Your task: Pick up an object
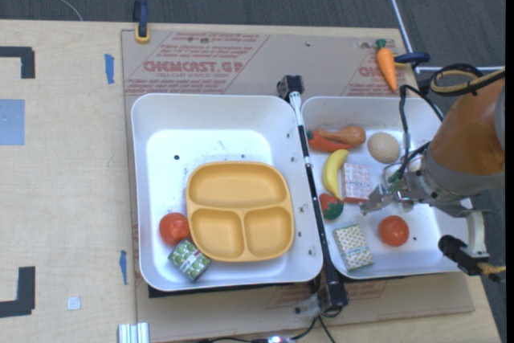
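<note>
White plastic, two shallow bins side by side on a cardboard-covered bench.

Left bin: yellow divided tray with three compartments, lying flat near the middle. Red tomato touching the tray's lower left edge. Green patterned carton just below the tomato, tilted, against the tray's lower corner.

Right bin: orange-red carrot-shaped piece along the far side. Beige egg just beside its right end. Yellow banana below it, standing nearly upright in the view. White packet with red print touching the banana's right side. Small red piece with green top below the banana. Green-and-white carton near the front wall, tilted. Second red tomato right of that carton, apart from it.

Outside the bins: small orange carrot on the bench near the far right corner.

Arm: grey with orange band, reaching in from the right over the right bin, wrist bent down toward the bin floor. Gripper low between the white packet and the second tomato, just above the tomato, fingers pointing left. Whether the jaws are parted or closed cannot be told; nothing is seen between them.
</note>
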Robot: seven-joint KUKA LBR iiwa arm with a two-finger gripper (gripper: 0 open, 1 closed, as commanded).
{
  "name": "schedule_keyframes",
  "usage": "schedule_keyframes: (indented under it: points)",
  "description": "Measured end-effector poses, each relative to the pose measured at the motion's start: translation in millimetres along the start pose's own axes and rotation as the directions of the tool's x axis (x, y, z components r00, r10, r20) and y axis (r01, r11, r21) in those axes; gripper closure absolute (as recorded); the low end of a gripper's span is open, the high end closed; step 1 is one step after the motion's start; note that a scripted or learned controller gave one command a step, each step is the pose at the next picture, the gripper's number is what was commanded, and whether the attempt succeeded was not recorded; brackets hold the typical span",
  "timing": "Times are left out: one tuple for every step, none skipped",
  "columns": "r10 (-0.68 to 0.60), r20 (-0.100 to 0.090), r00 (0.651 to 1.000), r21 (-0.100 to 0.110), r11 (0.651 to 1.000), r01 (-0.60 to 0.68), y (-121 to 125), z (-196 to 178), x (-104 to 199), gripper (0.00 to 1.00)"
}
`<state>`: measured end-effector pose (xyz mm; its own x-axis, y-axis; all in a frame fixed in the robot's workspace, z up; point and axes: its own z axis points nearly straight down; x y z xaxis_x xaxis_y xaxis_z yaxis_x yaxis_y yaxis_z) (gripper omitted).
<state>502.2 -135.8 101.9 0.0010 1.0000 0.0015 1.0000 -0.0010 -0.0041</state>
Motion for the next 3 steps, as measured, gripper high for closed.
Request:
schedule_keyframes:
  points:
    - [0.003,0.013,1.0,-0.024,1.0,-0.003,-18.4,12.0,37.1,0.0]
    - [0.006,0.02,1.0,-0.033,0.999,-0.006,-16.2,0.2,34.4,1.0]
    - [0.006,0.02,1.0,-0.033,0.999,-0.005,-16.4,0.3,34.5,0.0]
